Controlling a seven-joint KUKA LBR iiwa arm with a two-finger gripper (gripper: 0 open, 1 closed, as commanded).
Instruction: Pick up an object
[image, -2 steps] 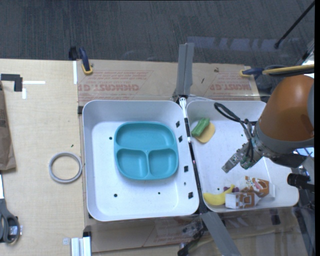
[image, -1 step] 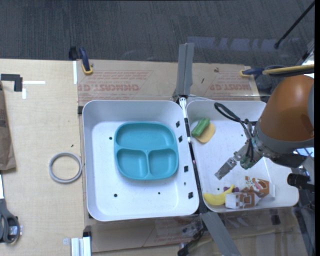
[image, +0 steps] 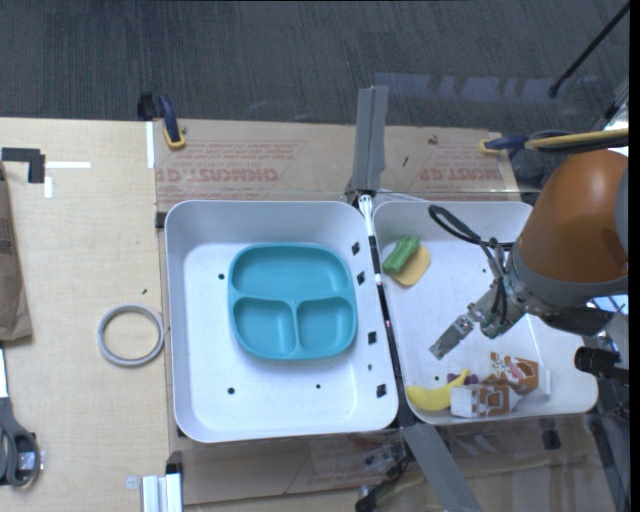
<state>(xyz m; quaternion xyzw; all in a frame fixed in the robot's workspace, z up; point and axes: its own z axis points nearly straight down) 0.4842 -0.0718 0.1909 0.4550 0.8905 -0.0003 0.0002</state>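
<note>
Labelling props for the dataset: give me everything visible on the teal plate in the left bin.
The teal plate is a rounded-square divided dish, plastic by its look, with one wide compartment at the far side and two smaller ones nearer the camera. It lies flat and upright, roughly centred on the left bin floor, touching nothing else.

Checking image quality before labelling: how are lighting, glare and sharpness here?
Camera view: even, soft light, with faint shadows inside the left bin; no harsh glare on the teal plate; the gripper looks slightly soft; the carton print is too small to read.
</note>
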